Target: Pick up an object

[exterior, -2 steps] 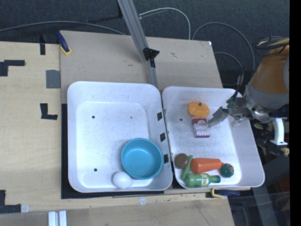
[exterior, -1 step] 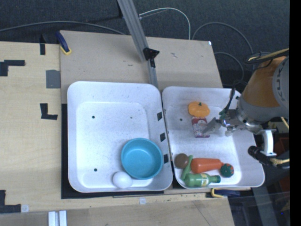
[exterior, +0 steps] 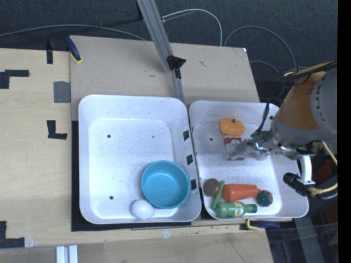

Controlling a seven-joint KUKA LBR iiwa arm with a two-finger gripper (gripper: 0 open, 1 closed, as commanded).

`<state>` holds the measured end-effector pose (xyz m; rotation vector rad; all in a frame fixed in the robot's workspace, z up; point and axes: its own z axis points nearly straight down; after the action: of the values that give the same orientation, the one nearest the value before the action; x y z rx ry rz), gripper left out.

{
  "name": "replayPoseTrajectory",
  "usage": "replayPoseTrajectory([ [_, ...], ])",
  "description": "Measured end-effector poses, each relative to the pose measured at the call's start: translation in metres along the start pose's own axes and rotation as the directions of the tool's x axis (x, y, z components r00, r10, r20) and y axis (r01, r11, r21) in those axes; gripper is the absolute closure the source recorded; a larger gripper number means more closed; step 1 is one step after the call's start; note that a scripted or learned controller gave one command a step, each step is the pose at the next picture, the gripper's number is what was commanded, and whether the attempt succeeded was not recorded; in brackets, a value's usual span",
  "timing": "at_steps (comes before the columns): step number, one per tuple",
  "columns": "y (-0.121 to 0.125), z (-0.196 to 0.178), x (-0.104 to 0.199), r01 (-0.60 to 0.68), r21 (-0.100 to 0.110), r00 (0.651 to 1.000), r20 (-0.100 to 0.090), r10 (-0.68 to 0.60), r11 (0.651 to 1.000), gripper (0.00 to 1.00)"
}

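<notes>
Gripper (exterior: 245, 149) sits low in the right bin (exterior: 285, 207), at a small red-and-white item (exterior: 232, 145) (poss. a can or packet; too blurred to ID). Finger spread: cannot tell, tips merge w/ the item. No grasp confirmed.

Target candidates, right bin: orange pumpkin-like toy (exterior: 232, 126) just behind the red-white item; toy carrot (exterior: 240, 191), green bottle (exterior: 235, 209), brown round piece (exterior: 211, 187) and a small green-red piece (exterior: 264, 198) clustered at the near wall. Left bin (exterior: 98, 147): blue bowl (exterior: 164, 183) w/ white ball (exterior: 142, 208) touching its rim.

Risks, est.:
- Off-centre contact may tip or push the red-white item instead of seating it.
- The pumpkin toy is close; a finger could clip it and spoil the closure.
- A slick surface could slip on lift.
</notes>
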<state>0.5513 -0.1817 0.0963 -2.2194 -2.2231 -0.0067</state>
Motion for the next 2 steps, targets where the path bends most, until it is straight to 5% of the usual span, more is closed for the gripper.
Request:
replayPoseTrajectory([
  [1,0.002,-0.012,0.000,0.001,-0.008,1.000,0.004,-0.001,1.000,1.00],
  [2,0.005,-0.055,-0.003,0.000,0.000,1.000,0.005,0.000,1.000,1.00],
])
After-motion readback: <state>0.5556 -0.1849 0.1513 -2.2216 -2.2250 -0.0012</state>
